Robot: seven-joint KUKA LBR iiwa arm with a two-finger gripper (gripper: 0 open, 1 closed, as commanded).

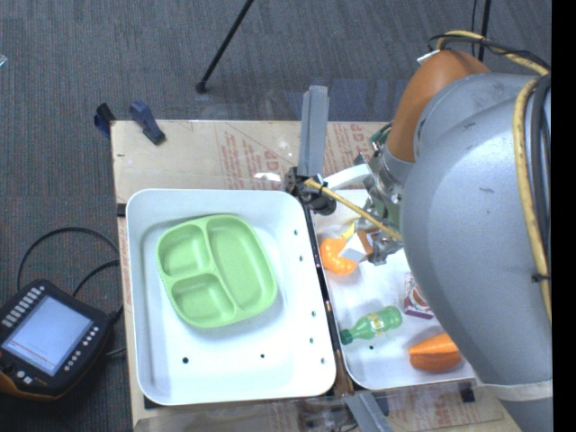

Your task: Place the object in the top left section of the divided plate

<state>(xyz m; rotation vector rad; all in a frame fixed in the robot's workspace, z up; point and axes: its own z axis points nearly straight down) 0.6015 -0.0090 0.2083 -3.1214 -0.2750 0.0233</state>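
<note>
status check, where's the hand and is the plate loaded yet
Hand low over right bin, beside orange toy piece. Green divided plastic plate in left bin, unloaded.

Green divided plate [217, 269] flat in left bin [144, 241]

fixed overhead camera, slanted down, bench [216, 156] and both bins [153, 367]

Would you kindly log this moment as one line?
gripper: over right bin | green divided plastic plate: left bin | orange rounded object: beside gripper
</note>
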